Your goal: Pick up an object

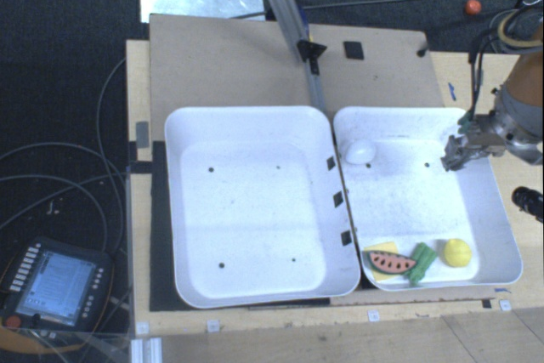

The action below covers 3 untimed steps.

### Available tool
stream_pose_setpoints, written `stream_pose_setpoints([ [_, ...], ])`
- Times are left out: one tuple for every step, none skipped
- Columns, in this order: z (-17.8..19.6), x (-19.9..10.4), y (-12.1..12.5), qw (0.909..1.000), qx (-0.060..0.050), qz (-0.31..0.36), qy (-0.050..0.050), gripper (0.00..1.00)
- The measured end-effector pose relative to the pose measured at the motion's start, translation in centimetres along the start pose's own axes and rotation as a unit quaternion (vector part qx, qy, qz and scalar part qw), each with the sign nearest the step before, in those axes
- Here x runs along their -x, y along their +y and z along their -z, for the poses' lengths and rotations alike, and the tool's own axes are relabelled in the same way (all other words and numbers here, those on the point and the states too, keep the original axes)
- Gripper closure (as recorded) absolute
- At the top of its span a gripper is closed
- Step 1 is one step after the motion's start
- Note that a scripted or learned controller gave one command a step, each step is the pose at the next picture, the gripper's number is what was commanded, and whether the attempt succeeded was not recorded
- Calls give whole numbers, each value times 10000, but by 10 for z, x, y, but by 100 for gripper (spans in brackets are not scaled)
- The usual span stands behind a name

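Gripper (453, 155) sits over right bin (501, 225) far edge; finger state can't tell, too dark. Watermelon slice (391, 262), green piece (422, 262), lemon (457, 252) along near wall.

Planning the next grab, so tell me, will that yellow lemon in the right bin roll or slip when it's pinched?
The lemon looks rounded and smooth, so it may roll or squirt sideways. It probably stays stiff. The green piece beside it might block rolling that way.

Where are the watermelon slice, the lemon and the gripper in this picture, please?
watermelon slice (391, 262), camera view, on its red flesh.
lemon (457, 252), camera view, on its yellow middle.
gripper (455, 155), camera view, at its tip over the right bin.
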<state>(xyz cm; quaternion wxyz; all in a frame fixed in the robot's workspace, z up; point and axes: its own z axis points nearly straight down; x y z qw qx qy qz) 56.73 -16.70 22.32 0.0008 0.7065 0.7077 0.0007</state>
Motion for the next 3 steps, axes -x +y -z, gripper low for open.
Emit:
stream_pose_setpoints([
  [-130, -7, -54, 10000, -44, -12, 8, 100],
  [-33, -99, -37, 10000, 32, 36, 11, 100],
  [-37, -167, -31, 10000, -8, 26, 10, 100],
])
